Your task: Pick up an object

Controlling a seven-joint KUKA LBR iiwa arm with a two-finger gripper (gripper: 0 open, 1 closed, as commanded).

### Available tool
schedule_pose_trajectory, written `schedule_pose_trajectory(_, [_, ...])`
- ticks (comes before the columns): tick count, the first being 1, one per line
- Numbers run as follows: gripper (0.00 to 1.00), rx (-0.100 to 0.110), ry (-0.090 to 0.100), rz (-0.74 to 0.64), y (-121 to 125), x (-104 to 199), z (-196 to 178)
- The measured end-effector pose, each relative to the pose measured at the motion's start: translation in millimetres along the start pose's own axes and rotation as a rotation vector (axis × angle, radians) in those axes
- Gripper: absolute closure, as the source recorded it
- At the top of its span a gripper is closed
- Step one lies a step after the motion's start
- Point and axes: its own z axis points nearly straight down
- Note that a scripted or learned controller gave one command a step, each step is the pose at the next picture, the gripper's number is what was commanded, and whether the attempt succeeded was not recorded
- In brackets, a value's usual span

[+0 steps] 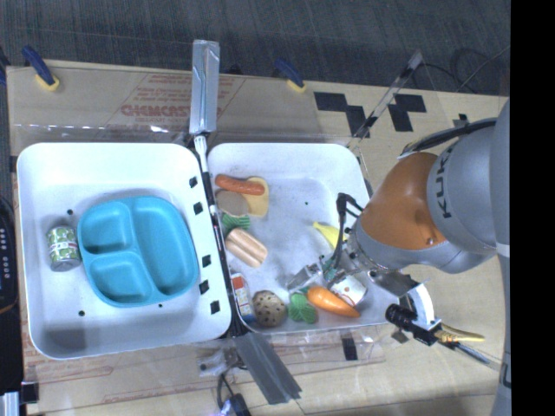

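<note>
Now the gripper (pixel 328 277) is down in the right bin (pixel 295 165), at its near right part, just above the carrot (pixel 332 301) and beside the banana (pixel 328 233). I cannot tell how it is set. The blue tray (pixel 139 250) sits in the left bin (pixel 43 232).

I count 2 white bins: the left bin (pixel 35 232) and the right bin (pixel 286 159). The left one has 1 blue tray (pixel 139 250) and 1 can (pixel 62 246). The right one has 1 hot dog (pixel 240 184), 1 bread roll (pixel 246 248), 1 carrot (pixel 329 301), 1 banana (pixel 327 233), 1 cookie (pixel 269 308).
</note>
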Motion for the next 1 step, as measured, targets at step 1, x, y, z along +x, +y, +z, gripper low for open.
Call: schedule_pose_trajectory(1, [0.0,0.0,0.013,0.259,48.5,-32.5,-0.4])
